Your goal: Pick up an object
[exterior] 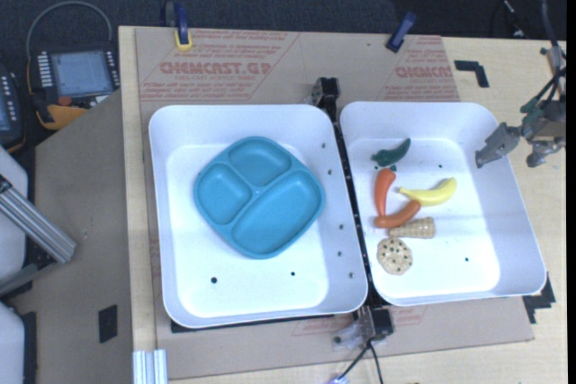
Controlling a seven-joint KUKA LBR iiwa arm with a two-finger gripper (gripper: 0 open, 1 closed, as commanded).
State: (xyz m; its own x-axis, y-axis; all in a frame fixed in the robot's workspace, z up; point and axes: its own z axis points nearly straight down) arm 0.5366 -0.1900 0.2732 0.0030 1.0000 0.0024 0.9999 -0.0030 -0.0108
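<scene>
1. I see the gripper [515,146] at the right edge of the right bin [504,274]. Its two grey fingers [493,146] are spread apart. Nothing is between them.
2. The gripper sits over the bin's right rim, up near the top corner. Nothing in the bin touches it.
3. The toys lie to the left of the fingers, in the left half of the same bin. There is bare white floor between them and the fingers.
4. The closest toy to the fingers is the yellow banana [430,191]. It lies flat, a bit lower than the fingers.
5. Next to the banana is an orange carrot [385,192], standing up and down in my view. A second orange piece [400,216] lies slanted under the banana and touches the carrot's bottom end.
6. Above the carrot is a dark green pepper [392,152].
7. Below the orange piece is a tan waffle cone [416,228]. Below that is a round cookie [394,255] with dark dots.
8. The left bin [180,283] is next to the right one. A blue plate [259,195] with three parts lies in the middle of it, well away from the gripper.
</scene>
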